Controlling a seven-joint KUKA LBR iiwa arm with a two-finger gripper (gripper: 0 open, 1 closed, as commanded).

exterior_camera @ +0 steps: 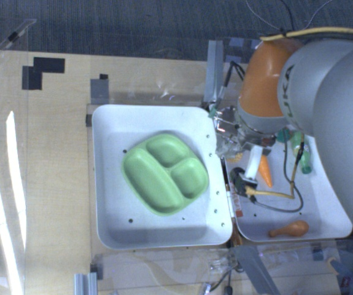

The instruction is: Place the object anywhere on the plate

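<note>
The task is not naming its object, so I am taking the orange carrot [266, 173] as the most likely one, because it is lying nearest to the gripper [231, 141]. It is probably a toy of plastic: light, stiff and not fragile, but smooth, so it may be slipping out of a weak hold. The body is getting narrower toward the near end, and a grip there could be squeezing it out. I am judging that the thick far half is the better place, with the jaws closing across the width.

The carrot is looking short and bright orange, with the point toward the near side. It is lying in the right bin [323, 208], in its left part, well apart from the green plate [155, 183]. The plate has three compartments and is resting in the middle of the left bin [112, 165].

The gripper is hanging over the left edge of the right bin, just left of the carrot. I cannot tell whether it is open or closed, and I am seeing nothing held in it.

Two other things are sharing the right bin: a tan pear-shaped thing [290, 229] at the near side and a green thing [300, 152] to the right of the carrot.
</note>
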